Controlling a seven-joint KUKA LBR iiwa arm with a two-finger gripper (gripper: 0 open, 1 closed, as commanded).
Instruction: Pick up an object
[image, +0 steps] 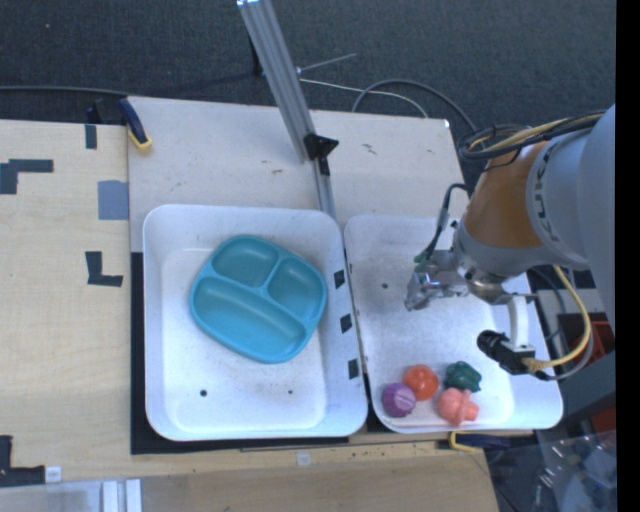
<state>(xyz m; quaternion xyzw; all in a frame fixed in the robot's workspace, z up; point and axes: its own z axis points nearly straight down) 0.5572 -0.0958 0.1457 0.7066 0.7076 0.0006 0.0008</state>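
The arm (540, 215) reaches in over the right bin (375, 300) from the right side. Its claw (421, 292) hangs above the bare middle of that bin, a bit toward the left wall. The fingers are too small and blurry, so it is hard to tell if the claw is spread or pressed together. Nothing can be seen between them.

Four little toys sit in a bunch at the near edge of the right bin. A purple ball (398, 400) is on the left, touching a red-orange ball (421, 381). A pink toy (456, 405) sits to the right, and a dark green toy (462, 376) is just behind it. The claw is well apart from all four.

In the left bin (165, 330) lies a blue plate (259, 297) with three sections. It sits flat near the middle, closer to the far edge.

A grey bar (285, 85) slants across the bench (60, 300) behind the bins.
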